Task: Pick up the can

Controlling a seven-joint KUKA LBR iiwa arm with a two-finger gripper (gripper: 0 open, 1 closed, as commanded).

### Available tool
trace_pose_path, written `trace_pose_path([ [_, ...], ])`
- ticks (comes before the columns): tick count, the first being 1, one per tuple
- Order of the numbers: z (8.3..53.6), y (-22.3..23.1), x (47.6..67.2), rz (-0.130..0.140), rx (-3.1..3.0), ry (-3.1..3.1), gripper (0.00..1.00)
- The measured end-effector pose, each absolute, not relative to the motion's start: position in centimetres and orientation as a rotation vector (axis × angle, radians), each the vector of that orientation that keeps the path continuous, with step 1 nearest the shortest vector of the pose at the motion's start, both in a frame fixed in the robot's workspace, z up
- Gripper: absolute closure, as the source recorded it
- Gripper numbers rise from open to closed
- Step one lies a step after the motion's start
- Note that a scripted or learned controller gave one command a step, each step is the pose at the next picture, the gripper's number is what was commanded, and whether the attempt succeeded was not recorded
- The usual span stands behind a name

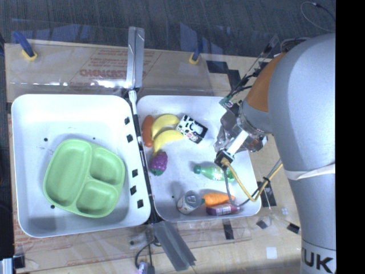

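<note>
The can is silver and lies near the front edge of the right bin, its top end facing up towards the camera. My gripper hangs over the right side of that bin, behind and to the right of the can and well apart from it. It sits just above a green bottle. Nothing shows held in the gripper.
An orange carrot and a purple tube lie right beside the can. Two bananas, an orange piece, purple grapes and a black-and-white carton fill the bin's back. The left bin holds a green divided plate.
</note>
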State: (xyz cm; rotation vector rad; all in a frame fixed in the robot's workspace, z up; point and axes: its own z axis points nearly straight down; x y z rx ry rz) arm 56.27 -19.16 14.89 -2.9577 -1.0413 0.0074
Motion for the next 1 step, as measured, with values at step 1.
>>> trace_pose_path([
  [1,22.9,-19.66,57.08,0.005,-3.121,-0.327,1.0],
])
